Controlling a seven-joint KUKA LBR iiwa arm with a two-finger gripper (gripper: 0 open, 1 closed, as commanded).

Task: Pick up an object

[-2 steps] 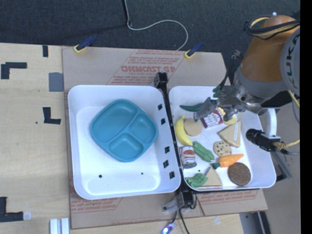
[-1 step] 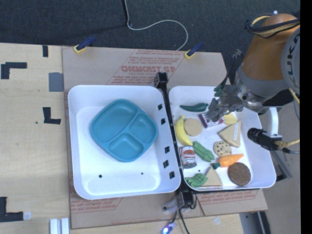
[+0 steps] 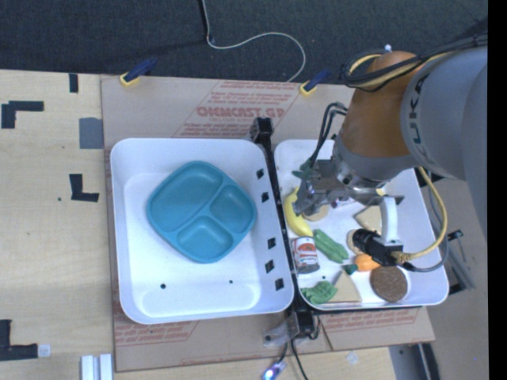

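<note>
My gripper [image 3: 317,199] hangs low over the left part of the right bin [image 3: 428,295], just above a yellow banana [image 3: 298,220] that lies along the bin's left wall. Close below it sit a green pod-shaped toy [image 3: 330,245] and a small red-and-white can [image 3: 306,255]. An orange piece [image 3: 366,264], a brown round cookie [image 3: 390,284] and a green leafy toy [image 3: 320,293] lie toward the bin's front. The wrist hides the things under the arm.
The left bin [image 3: 135,291] holds a blue divided plate [image 3: 203,210] tilted near its middle. A black divider [image 3: 272,204] runs between the two bins. A white cable loops over the cardboard at the back.
</note>
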